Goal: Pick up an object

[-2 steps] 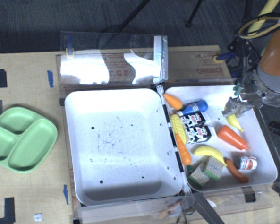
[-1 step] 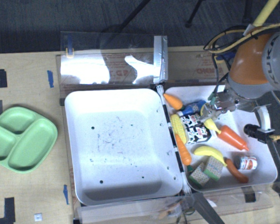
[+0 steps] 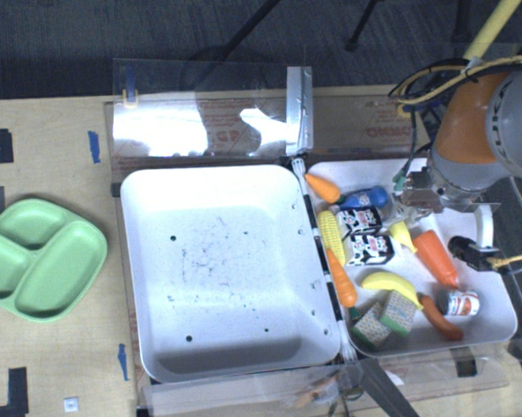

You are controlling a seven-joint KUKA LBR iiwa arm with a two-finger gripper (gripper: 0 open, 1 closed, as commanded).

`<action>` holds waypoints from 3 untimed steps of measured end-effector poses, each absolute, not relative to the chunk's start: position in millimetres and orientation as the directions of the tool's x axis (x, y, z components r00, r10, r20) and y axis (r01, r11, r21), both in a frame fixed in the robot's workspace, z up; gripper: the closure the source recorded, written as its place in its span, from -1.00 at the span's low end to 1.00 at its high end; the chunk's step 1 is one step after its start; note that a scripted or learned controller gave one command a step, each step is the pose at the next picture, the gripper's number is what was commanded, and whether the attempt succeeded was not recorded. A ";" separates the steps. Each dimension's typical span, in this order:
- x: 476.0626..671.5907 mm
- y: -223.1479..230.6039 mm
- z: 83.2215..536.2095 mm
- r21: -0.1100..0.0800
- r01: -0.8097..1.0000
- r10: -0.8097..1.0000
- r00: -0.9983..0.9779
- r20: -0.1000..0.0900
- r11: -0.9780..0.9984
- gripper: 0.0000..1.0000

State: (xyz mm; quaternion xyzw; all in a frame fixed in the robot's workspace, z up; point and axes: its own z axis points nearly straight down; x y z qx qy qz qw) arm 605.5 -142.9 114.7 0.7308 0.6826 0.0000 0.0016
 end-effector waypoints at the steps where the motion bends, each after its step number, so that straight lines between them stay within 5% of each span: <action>1: 637.2 -155.2 90.7 0.000 0.988 0.988 0.154 0.001 -0.154 1.00; 3: 621.6 -75.9 233.3 0.001 0.999 0.999 0.037 0.000 -0.037 1.00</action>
